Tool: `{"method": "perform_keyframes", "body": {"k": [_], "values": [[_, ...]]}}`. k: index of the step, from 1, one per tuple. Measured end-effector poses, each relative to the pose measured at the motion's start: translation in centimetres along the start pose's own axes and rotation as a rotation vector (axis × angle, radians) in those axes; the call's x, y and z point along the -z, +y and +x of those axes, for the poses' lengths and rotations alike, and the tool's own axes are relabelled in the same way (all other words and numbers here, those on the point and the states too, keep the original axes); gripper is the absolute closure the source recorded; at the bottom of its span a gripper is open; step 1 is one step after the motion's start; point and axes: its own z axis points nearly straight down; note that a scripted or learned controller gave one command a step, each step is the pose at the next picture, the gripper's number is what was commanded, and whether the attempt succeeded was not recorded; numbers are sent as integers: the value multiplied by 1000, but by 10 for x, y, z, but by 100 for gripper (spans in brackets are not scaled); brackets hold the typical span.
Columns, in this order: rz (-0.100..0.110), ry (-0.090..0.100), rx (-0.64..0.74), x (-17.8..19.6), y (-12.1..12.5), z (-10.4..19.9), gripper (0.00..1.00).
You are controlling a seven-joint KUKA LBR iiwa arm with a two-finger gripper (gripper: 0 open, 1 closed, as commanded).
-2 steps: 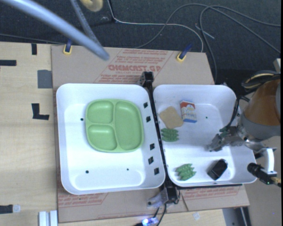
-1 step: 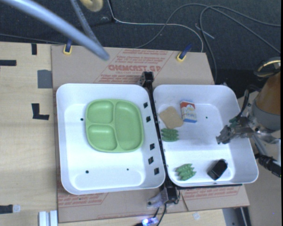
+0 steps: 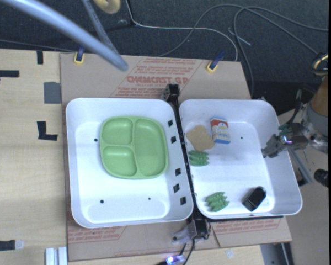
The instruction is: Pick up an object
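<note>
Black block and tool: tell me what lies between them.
In the camera view, bare white floor and rim of the right bin separate the black block from the tool.

Counter point(image 3: 22, 164) was light wood grain with black angular marks on its left side and a grey square patch point(image 3: 52, 91) near the top left. I saw a brown cardboard sheet point(image 3: 154, 73) with red print lying flat on it, held at the far edge by two yellow-tipped clamps point(image 3: 79, 56). Two shallow white bins sat on the cardboard, side by side and touching along a black clipped seam: left bin point(image 3: 80, 164), right bin point(image 3: 276, 170). Cardboard showed past the bins at the far edge and as a thin strip at the near edge. Past the counter's far edge I saw dark fabric with thin cables point(image 3: 220, 21) on it.
</note>
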Motion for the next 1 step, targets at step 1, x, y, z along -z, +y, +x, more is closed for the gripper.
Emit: {"method": "perform_keyframes", "body": {"k": [1], "values": [[0, 0, 0, 53, 1, 0, 100]]}}
